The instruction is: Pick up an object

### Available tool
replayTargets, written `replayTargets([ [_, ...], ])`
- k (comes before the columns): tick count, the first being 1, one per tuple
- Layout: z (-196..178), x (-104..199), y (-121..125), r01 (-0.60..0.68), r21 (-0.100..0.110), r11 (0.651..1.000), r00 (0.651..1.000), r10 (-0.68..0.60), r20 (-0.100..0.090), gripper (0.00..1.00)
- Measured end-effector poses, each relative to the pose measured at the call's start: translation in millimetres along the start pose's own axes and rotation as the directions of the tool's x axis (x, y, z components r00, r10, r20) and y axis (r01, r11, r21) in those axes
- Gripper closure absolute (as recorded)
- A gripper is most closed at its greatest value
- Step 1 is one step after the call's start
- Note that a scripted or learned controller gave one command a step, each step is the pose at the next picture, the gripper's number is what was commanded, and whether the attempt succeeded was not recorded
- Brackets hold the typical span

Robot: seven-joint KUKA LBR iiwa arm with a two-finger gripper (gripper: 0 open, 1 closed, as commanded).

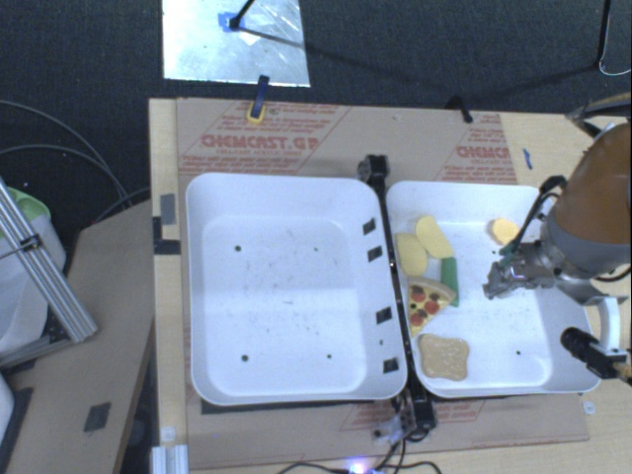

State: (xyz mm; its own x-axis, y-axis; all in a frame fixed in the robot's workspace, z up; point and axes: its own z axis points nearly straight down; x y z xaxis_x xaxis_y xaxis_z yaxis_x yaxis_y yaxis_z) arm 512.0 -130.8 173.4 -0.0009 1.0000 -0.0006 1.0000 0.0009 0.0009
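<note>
Gripper (497, 286) hanging over the right bin (523, 368), nothing showing between its fingers, their spread impossible to tell, yellow piece (505, 230) lying just beyond it, pizza slice (427, 301), green stick (449, 276) and bread slice (443, 356) lying nearer the bin's left wall

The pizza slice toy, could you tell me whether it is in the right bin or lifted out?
In the bin. The pizza slice lies flat on the right bin's floor beside the green piece, apart from the gripper.

arm: enters from right, wrist bent down | jaws (497, 286): low, pointing left, opening seemingly unclear
</note>
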Motion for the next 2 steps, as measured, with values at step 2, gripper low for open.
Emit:
replayTargets([
  [2,-1,-3,-19,0.003,-0.004,1.0,1.0,-0.003,0.0,1.0],
])
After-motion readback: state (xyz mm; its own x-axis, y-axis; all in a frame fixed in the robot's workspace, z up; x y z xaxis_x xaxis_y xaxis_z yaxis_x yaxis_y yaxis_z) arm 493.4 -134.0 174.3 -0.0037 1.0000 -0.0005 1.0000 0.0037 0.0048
